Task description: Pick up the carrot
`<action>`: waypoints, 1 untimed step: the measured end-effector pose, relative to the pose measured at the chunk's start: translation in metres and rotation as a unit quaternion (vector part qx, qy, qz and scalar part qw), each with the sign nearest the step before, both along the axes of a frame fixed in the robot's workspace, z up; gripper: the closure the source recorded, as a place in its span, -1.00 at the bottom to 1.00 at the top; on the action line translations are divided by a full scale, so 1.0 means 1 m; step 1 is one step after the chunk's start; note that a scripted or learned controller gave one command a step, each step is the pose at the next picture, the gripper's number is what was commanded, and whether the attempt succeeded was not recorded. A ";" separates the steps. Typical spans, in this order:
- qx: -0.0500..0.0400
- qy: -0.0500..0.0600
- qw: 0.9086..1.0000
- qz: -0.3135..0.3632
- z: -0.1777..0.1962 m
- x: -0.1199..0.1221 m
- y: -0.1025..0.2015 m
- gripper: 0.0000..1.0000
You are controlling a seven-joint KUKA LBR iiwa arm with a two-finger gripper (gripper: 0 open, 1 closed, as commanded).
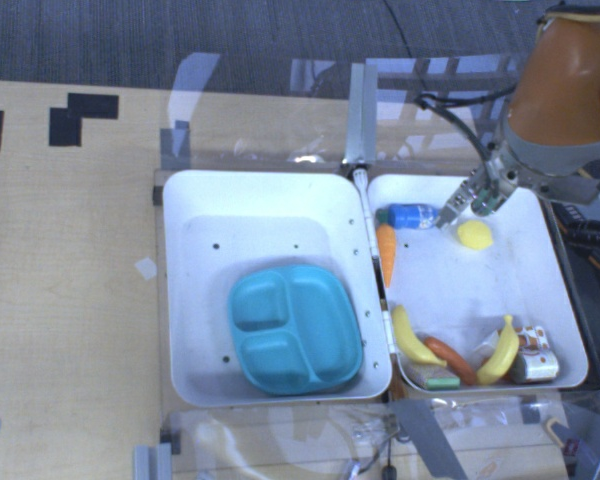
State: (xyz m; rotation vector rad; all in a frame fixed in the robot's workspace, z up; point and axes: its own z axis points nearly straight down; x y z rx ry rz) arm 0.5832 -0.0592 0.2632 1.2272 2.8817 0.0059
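- My gripper [472, 204] hangs over the upper part of the right bin [540, 298], in the upper right of the frame, just above and to the left of a yellow lemon [474, 234].
- My fingers look slightly parted and hold nothing; the gap between them is bare.
- The carrot [386, 252] lies against the right bin's left wall, left of and below my fingertips, with a blue bottle [410, 216] between us, touching or nearly touching its upper end.
- Its long axis runs up and down the frame, green top uppermost, tip pointing to the lower edge.
- I judge the next move is leftward and down, with my fingers turned to close across that axis, clear of the bottle and the wall.
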 end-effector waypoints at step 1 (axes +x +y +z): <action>0.000 0.001 1.000 0.023 -0.014 -0.074 0.046 1.00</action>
